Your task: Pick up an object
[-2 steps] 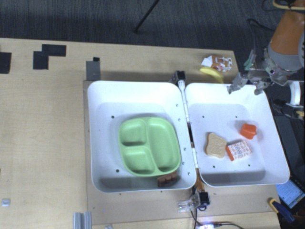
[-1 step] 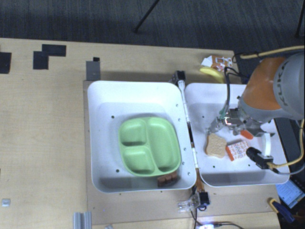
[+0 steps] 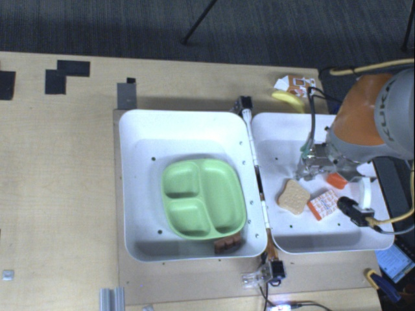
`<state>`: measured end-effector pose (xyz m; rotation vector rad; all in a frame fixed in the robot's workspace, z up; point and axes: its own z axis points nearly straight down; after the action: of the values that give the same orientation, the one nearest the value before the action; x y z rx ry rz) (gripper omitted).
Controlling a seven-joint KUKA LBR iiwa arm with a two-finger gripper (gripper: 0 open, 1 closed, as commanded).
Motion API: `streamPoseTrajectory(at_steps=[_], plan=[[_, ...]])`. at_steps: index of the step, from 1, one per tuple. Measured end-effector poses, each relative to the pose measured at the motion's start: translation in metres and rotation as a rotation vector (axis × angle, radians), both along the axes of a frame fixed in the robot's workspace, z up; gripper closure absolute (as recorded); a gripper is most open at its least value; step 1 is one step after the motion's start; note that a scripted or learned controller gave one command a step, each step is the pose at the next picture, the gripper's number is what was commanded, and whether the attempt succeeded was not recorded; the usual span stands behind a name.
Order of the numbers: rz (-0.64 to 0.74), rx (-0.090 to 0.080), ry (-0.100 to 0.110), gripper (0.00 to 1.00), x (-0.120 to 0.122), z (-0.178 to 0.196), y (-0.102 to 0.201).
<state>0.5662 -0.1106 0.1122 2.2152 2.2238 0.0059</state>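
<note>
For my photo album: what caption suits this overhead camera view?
Robot gripper hovering over toast-like piece in right bin; green tray in left bin.

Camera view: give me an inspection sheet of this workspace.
Surface: wooden bench bearing left bin and right bin.
Job's things: tan slice, orange-white packet and small orange piece in right bin.
Clutter: green divided tray and brown item in left bin.
Pincer: low over right bin, above the slice; finger state unclear.
Cables: black cable along the arm.
Surroundings: dark carpet; black tape marks; yellow item behind right bin.
</note>
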Motion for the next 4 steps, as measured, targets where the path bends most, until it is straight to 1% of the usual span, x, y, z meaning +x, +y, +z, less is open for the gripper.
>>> streamPoseTrajectory(at_steps=[1,2,3,4], plan=[[0.0,0.0,0.0,0.0,0.0,0.0,0.0],[-0.003,-0.002,-0.003,0.0,-0.034,-0.025,0.027],[-0.001,-0.002,-0.008,1.0,-0.032,-0.014,0.028],[0.001,0.001,0.002,1.0,-0.079,0.072,0.101]])
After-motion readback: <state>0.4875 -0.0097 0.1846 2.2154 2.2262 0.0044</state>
